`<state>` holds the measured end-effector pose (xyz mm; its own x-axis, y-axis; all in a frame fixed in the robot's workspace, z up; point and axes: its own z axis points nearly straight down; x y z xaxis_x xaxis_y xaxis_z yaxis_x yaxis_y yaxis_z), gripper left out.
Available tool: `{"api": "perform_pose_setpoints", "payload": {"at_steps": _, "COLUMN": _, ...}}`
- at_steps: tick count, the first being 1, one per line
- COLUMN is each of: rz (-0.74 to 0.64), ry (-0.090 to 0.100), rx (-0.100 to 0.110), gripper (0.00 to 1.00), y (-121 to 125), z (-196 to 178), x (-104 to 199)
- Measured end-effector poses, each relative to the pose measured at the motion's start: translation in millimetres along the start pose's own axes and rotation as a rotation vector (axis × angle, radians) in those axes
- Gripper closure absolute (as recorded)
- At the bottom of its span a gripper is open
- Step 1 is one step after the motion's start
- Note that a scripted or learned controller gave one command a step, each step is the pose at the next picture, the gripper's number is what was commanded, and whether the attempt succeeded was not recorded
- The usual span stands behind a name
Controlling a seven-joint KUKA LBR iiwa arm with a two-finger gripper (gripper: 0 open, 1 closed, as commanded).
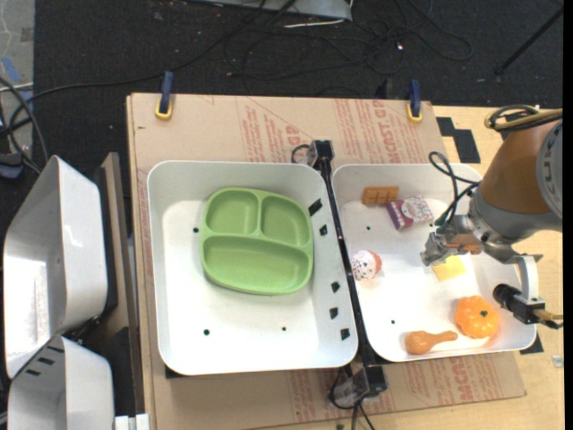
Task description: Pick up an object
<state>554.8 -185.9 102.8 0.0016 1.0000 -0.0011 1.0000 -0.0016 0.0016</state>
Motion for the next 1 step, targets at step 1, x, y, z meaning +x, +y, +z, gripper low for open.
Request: {"api": "perform_pose_setpoints", "payload": {"at_steps": 1, "rz": -0.004, "ry": -0.001, "rx": -0.003, "gripper": 1.0, "y": 1.3, "z": -43.0, "x": 2.9}}
